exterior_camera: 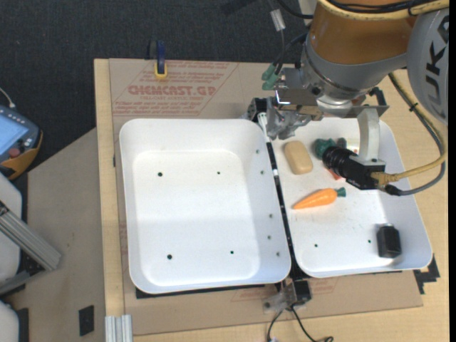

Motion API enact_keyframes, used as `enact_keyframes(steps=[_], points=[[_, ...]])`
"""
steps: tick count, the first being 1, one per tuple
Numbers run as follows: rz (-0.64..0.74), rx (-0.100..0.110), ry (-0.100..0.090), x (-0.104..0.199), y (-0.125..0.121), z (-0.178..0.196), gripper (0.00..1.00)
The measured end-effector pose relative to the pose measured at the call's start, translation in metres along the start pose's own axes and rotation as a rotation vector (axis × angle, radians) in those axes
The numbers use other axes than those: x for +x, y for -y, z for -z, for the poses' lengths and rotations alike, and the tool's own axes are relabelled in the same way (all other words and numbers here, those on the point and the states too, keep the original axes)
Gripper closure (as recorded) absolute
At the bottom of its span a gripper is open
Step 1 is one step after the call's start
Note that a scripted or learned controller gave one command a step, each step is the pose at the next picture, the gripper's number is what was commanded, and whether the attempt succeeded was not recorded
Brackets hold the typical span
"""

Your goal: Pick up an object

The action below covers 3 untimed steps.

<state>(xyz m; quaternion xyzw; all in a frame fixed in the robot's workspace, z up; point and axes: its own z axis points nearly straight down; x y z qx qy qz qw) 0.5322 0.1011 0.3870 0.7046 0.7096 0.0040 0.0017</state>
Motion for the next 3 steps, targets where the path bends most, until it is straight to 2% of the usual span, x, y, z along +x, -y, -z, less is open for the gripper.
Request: enact_keyframes(steps=[1,2,3], points=[[0.0,0.014,0.003,0.059,0.056,-0.028,1.0],[-0.005,0.009,0.003,0.076,0.044,-0.035,1.0],[-0.005,0.019,0.006,0.1,0.055,-0.125,1.0]])
